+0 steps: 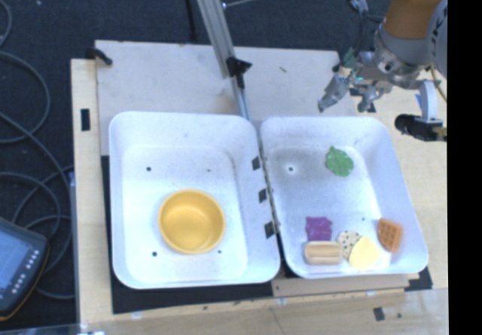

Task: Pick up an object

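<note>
My gripper [348,98] hangs above the far edge of the right bin [392,147], its two fingers spread open with nothing between them. In the right bin lie a green leafy piece [340,161], a purple block [318,228], a tan bread roll [323,253], a small speckled cookie [347,240], a yellow wedge [364,254] and an orange waffle [389,235]. The green piece is the closest to the gripper, a little nearer the camera. A yellow bowl [191,220] sits in the left bin [128,175].
A slanted metal pole [215,21] rises from the back between the bins. A black fitting [419,126] sticks out by the right bin's far right corner. Cables and a tablet [19,266] lie on the floor at left.
</note>
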You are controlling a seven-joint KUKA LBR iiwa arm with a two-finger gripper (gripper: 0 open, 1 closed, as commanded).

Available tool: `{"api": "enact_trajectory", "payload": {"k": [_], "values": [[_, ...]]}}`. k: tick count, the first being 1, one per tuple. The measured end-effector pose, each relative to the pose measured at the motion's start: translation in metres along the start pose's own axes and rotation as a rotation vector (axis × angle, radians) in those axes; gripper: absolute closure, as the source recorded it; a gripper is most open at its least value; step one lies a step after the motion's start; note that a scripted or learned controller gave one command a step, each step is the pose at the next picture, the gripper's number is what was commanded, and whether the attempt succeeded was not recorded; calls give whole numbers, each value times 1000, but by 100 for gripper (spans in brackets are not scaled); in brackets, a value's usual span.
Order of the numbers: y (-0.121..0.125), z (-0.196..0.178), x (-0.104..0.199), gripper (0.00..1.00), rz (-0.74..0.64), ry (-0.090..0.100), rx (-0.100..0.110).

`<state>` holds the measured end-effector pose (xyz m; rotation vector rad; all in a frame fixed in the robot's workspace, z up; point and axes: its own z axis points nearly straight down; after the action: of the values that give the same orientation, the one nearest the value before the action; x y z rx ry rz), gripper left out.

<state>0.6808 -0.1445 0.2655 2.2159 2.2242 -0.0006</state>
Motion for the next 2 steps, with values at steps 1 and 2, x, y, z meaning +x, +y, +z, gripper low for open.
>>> {"api": "enact_trajectory", "payload": {"k": [1,2], "values": [[0,0,-1,0,0,-2,0],[3,61,-6,0,4,-2,5]]}}
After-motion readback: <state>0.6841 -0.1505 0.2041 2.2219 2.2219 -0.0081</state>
